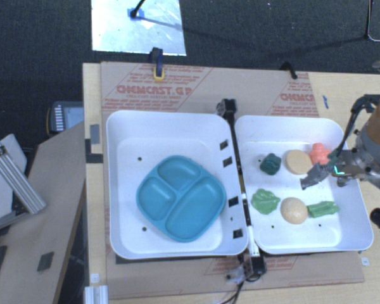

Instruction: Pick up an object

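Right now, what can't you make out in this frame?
- Gripper: its fingers are dark, small and blurred in the camera view; open or shut is unreadable.
- Arm: cut off by the right edge.
- Orange-pink object: partly covered by the arm's wrist; shape unclear.
- Small items in the right bin, such as the dark green piece: too small to identify.

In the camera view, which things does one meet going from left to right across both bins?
Blue divided plate → light green leafy piece and dark green lump, about level → lower tan ball → green block.
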{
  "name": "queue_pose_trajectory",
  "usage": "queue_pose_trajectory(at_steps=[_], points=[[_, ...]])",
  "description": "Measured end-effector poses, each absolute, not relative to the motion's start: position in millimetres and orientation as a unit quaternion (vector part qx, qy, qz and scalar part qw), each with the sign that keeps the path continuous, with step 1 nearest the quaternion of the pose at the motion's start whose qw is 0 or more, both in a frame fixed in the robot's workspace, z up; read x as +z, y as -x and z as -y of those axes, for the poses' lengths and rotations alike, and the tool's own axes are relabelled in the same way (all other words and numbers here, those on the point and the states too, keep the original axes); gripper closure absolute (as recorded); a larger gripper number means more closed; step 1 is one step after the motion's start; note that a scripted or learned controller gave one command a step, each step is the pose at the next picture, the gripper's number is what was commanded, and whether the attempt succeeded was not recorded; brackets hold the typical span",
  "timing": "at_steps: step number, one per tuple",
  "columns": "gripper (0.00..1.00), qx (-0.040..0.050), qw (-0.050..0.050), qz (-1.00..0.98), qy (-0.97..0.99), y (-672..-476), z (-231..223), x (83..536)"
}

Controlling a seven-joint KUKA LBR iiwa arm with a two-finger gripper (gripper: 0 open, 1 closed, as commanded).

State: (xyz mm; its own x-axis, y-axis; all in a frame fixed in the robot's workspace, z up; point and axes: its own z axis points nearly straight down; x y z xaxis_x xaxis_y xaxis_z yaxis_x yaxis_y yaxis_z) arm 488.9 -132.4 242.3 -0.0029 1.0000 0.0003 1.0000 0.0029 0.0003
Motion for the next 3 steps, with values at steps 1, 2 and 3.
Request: queue_pose_trajectory(at_steps=[1, 2, 3], points=[[0.00, 0.0003, 0.000, -0.708, -0.706, -489.0, 132, 242], [0.00, -0.0010, -0.002, -0.708, -0.707, -492.5, 136, 181], [0.00, -0.0012, -0.002, -0.707, -0.707, -486.7, 144, 126]])
